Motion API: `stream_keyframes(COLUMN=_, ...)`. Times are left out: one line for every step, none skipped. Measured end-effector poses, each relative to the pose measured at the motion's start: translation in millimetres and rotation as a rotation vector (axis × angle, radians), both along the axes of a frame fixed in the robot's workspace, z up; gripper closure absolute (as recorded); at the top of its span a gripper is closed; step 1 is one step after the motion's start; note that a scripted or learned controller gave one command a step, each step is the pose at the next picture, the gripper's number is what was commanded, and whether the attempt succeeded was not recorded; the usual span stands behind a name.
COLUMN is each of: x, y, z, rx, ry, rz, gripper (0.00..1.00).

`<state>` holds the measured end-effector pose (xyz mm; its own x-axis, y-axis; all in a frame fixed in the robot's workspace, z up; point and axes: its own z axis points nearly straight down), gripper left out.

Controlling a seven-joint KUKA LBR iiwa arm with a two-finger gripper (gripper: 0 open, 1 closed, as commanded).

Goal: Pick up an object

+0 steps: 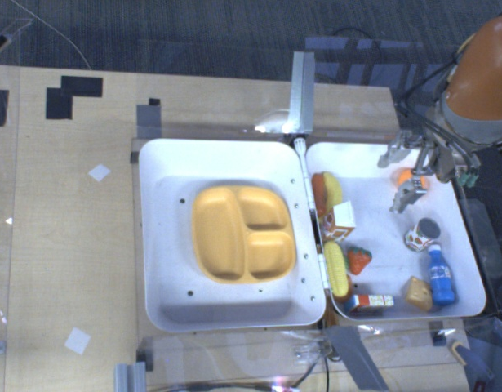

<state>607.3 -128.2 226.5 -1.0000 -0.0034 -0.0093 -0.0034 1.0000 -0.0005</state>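
1. Over the right bin (pixel 471 288), near its far right corner, the gripper (pixel 414 188) hangs from the grey arm (pixel 479 96) with its orange band.
2. Whether the claw is apart or together cannot be told from this angle; nothing can be seen between its tips.
3. Just beside the gripper, partly hidden by it, lies a small orange ball (pixel 410 177).
4. Nearer the front, a round black-and-white piece (pixel 422 234) sits on the bin floor, and just below it a blue bottle (pixel 439 278) lies with its white cap pointing towards the back.
5. A tan lump (pixel 417 294) rests beside the bottle, near the front wall.
6. Along the left wall of the right bin are a hot dog (pixel 322 190), a small white carton (pixel 343 218), a corn cob (pixel 336 268) and a strawberry (pixel 359 259).
7. A small red-and-white bottle (pixel 371 302) lies on its side at the front.
8. Beside it, the left bin (pixel 165 219) holds a yellow divided tray (pixel 241 233), lying flat near its middle.
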Motion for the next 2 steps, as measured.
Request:
stream_keyframes(x=37.1, y=-21.4, z=-98.9, rx=0.003, ry=0.007, rz=-0.163, gripper=0.00)
stream_keyframes(x=32.7, y=-1.0, z=-114.0, rx=0.003, ry=-0.001, rz=-0.297, gripper=0.00)
